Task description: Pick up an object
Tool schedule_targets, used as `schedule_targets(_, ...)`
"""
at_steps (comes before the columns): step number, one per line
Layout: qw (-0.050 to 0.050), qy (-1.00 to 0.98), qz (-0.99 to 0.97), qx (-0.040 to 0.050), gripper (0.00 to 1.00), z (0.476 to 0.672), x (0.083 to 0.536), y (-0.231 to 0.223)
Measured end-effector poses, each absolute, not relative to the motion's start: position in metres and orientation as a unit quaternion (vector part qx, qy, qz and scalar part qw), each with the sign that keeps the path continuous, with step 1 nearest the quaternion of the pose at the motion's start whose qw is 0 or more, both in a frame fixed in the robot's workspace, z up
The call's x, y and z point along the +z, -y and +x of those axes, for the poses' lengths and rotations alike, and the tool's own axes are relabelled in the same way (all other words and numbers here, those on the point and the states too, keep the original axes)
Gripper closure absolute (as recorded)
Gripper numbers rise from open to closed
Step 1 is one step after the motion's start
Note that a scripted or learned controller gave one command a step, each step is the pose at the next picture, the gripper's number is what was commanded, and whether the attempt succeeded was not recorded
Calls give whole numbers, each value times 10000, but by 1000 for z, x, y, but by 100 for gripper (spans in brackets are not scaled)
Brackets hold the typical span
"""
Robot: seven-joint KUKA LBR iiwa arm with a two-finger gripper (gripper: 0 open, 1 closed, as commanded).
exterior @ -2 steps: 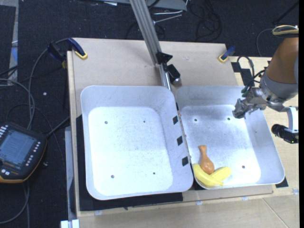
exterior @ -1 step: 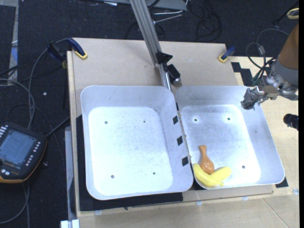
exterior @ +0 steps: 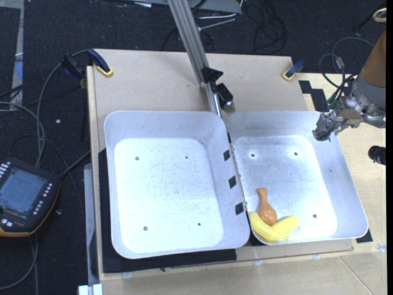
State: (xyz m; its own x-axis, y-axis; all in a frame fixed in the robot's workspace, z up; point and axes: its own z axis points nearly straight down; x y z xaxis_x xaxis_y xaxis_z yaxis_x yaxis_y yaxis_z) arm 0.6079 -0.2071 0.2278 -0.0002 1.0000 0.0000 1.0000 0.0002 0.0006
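Observation:
A yellow banana (exterior: 274, 228) lies at the near left corner of the right bin (exterior: 331, 165). An orange, pear-shaped toy (exterior: 265, 208) rests against the banana's upper side. My gripper (exterior: 322, 133) hangs over the right bin's far right rim, well away from both objects. Nothing shows between its small dark fingers.
The left bin (exterior: 166, 177) sits beside the right one on the tan bench. A slanted metal post (exterior: 193, 42) with a clamp rises from between the bins at the back. Yellow clamps (exterior: 104, 71) hold the bench's far corners. A handheld pendant (exterior: 21, 195) lies on the floor at left.

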Motion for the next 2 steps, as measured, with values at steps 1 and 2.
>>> schedule_targets(1, -2, -7082, 7060, 3, 100, 602, 223, 164)
schedule_targets(2, -6, -7085, 7057, 1, 100, 588, 216, 116)
